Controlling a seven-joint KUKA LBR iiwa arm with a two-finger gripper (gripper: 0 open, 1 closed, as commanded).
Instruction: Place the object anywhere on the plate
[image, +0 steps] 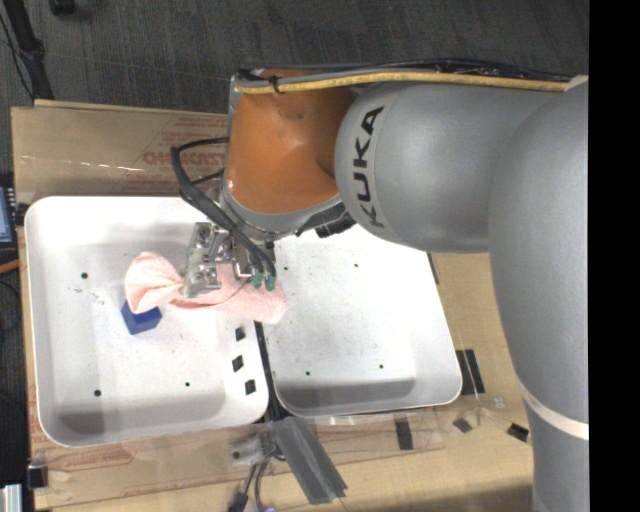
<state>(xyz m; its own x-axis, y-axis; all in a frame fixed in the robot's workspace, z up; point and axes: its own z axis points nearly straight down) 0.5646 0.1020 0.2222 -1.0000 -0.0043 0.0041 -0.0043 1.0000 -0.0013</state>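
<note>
we note the gripper (212, 270) over the pink cloth (160, 280), fingers seemingly pinching its middle; cloth's length runs left-right.

Soft pink cloth (160, 280); smooth white plastic bins (60, 330); metal end effector (215, 262).

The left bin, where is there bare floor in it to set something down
In the left bin, the lower floor below the blue block is bare, and so is the strip along its left wall. The upper middle is crowded: the pink cloth lies there with the gripper over its right part. The right bin has open floor below the arm.
</note>
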